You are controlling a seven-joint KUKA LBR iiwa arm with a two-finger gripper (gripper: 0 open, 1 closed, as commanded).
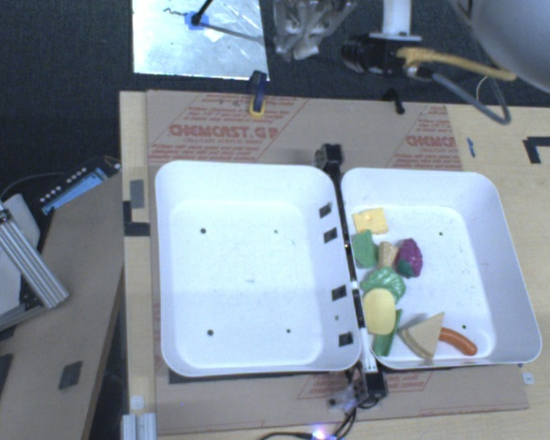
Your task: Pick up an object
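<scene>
nearest the lens, along the bottom edge: tangle of wires and a small connector [367,388] at the seam between the bins, likely cabling for the hinge fittings above.

then left to right. far left: grey metal rail [18,255] slanting over the side table, with a small blue-striped gadget [73,183] beside it, both well clear of the work zone. up top left: shiny foil sheet [197,21] on dark carpet with a thin rod pinned at a blue tab, prob. a calibration leftover. just below: yellow clamp [257,94] biting the cardboard sheet [229,126], holding it flat under the bins.

left bin [179,273]: bare white floor, only small dark dots, presumably kept as the drop side.

middle: black clips [335,236] down the shared edge, tying both bins together.

right bin [495,246]: all toy food bunched at its left wall, so any pick means reaching close to that wall. yellow cheese [369,220] at top; green piece [364,247] below it; purple grapes [409,257] just beside; green leafy bit [383,282]; yellow lemon [379,312] touching it; tan wedge [423,335] and orange sausage [456,341] near the front rim. sausage and grapes sit most apart, prob. easiest grabs.

gripper [298,26] parked high at the top edge, off the bench, well apart from the food; nothing seen between the fingers, how wide the jaws stand: can't tell, too blurred. arm [396,3] hanging behind, hoses trailing right. pick not yet begun, by the look.
</scene>
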